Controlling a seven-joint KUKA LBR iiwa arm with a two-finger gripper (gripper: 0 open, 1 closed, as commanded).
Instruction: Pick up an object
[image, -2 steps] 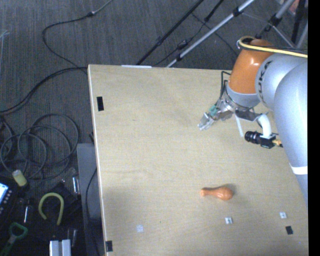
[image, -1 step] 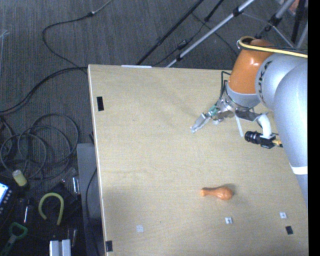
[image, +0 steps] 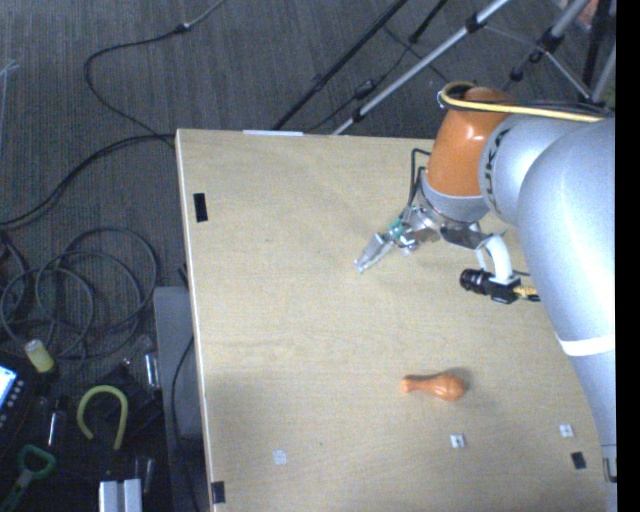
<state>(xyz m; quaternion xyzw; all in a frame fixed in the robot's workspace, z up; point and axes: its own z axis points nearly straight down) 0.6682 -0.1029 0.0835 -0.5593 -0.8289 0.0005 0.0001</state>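
So the big grey arm with the orange band (image: 520, 170) is reaching over the pale wooden bench (image: 300, 300). Its gripper (image: 378, 252) is hovering well above-left of the small orange pear-shaped smooth object (image: 436, 386), which is lying on the bench nearer the front edge. It should drop lower and straddle the narrow neck. Fingers look nearly pressed together, pinching nothing.

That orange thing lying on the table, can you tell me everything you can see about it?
The small orange object is shaped like a little club or pear: a round, fat end on the view's right and a thin neck pointing to the view's left. It looks smooth, perhaps plastic or rubber, though the picture is too blurred to be sure. It lies flat on its side on the pale wooden tabletop, casting a faint shadow beneath. Nothing else touches it; the gripper hangs well apart, farther up the view.
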